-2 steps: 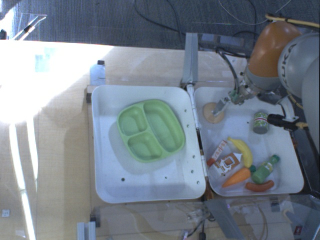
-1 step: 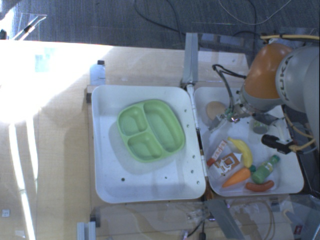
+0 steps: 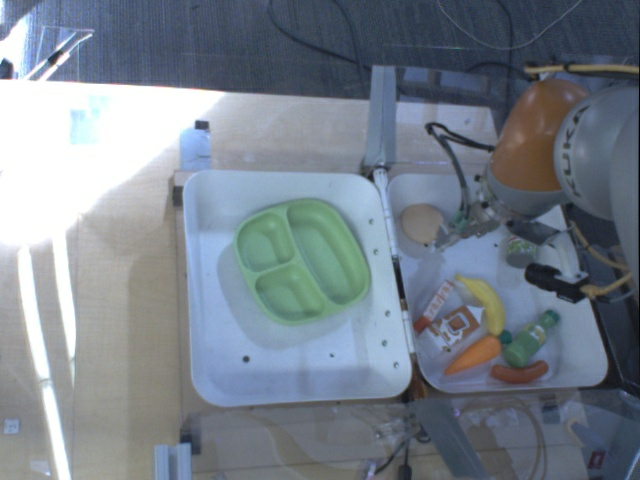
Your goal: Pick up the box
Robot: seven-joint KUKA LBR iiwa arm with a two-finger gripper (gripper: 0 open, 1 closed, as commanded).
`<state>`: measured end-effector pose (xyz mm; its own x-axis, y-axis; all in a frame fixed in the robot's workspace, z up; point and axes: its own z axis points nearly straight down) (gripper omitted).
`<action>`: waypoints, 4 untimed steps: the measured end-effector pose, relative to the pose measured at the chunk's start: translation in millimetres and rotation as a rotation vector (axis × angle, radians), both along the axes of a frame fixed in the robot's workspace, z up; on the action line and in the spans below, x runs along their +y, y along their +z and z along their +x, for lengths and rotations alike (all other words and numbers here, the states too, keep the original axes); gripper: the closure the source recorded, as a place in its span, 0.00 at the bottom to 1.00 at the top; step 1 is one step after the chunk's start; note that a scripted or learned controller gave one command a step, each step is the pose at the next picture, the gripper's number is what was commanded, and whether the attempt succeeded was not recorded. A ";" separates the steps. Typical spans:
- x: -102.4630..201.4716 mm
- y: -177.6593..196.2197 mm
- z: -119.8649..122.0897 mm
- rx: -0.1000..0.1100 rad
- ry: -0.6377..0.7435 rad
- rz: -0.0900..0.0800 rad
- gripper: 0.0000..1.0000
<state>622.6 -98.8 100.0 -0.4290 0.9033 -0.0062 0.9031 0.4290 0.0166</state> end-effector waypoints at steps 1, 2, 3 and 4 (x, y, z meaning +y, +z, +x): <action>0.8 11.2 2.6 -0.007 0.002 0.000 1.00; 0.7 11.1 2.5 -0.007 0.002 0.000 0.00; -2.7 -11.9 6.5 0.007 -0.007 -0.002 0.00; -7.0 -12.1 4.3 0.007 -0.058 0.001 0.00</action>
